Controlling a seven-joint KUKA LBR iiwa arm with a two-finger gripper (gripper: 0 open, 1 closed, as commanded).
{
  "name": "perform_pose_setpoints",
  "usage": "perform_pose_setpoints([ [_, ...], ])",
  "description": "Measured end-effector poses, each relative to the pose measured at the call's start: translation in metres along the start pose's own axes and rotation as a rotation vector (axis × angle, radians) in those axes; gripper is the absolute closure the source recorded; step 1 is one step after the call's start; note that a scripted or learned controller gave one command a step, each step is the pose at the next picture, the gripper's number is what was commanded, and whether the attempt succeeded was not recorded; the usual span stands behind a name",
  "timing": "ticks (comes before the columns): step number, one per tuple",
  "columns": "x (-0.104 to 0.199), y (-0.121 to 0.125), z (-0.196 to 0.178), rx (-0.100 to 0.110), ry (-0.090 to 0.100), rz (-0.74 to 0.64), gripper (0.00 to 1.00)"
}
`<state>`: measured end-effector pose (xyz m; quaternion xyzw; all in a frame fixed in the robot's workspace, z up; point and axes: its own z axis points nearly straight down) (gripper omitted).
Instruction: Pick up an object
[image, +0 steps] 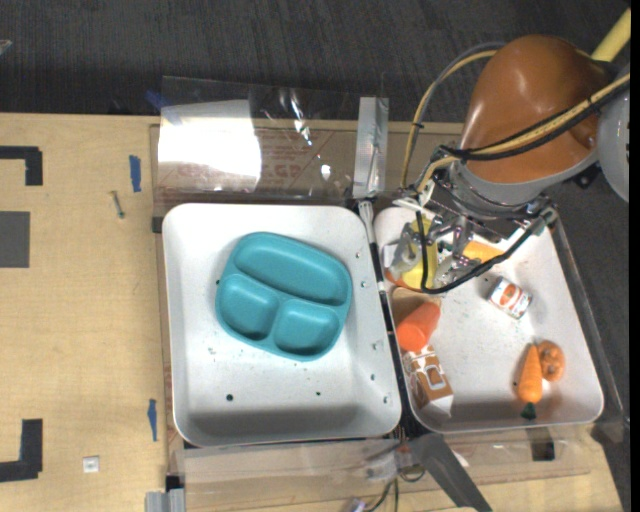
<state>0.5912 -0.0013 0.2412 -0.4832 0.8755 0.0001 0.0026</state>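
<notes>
Gripper (432, 252) hung low over right bin (570, 290), beside a yellow object (405, 268); its grip state could not be told. Smooth teal compartment tray (283, 293) lay in left bin (190, 300); tapered carrot (531, 375), orange cup (418, 323), small can (508, 297) and carton (430, 378) lay right.

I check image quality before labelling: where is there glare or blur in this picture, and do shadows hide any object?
Camera view: strong glare on the clear plastic sheet behind the left bin; the arm's orange band looks soft, slightly blurred; the gripper shades the yellow item beneath it; teal tray and carrot are evenly lit and sharp.
</notes>
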Motion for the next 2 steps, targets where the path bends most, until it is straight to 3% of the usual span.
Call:
perform_pose_setpoints([
  [1,0.016,-0.047,0.005,0.002,-0.001,-0.019,1.0],
  [2,0.012,-0.091,0.014,0.003,-0.003,-0.122,1.0],
])
